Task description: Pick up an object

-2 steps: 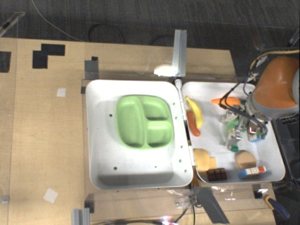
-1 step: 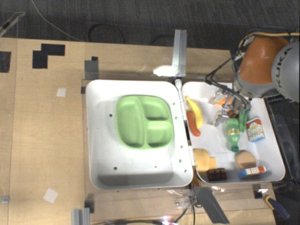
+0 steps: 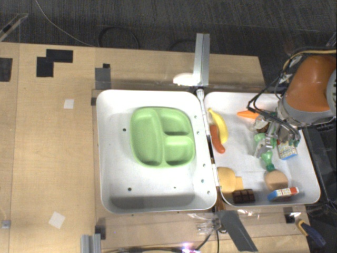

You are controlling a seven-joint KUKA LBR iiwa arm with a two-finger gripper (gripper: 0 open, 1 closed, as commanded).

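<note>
My gripper (image 3: 269,143) hangs low over the middle of the right bin (image 3: 308,168), under the arm's orange band (image 3: 315,83). Directly beneath it lies a small green object (image 3: 268,158), partly hidden by the gripper. An orange carrot (image 3: 246,115) lies just to its left and further back. A yellow banana (image 3: 220,126) and a red sausage (image 3: 217,140) lie along the bin's left wall. Near the front sit a tan round piece (image 3: 227,177), a brown block (image 3: 244,196), a tan ball (image 3: 276,179) and a blue, white and red packet (image 3: 283,193).
The left bin (image 3: 113,188) holds a green divided plate (image 3: 161,136). A small white and blue item (image 3: 287,152) lies right of the gripper. A metal post (image 3: 201,59) stands behind the wall between the bins. Black cables (image 3: 268,95) loop beside the wrist.
</note>
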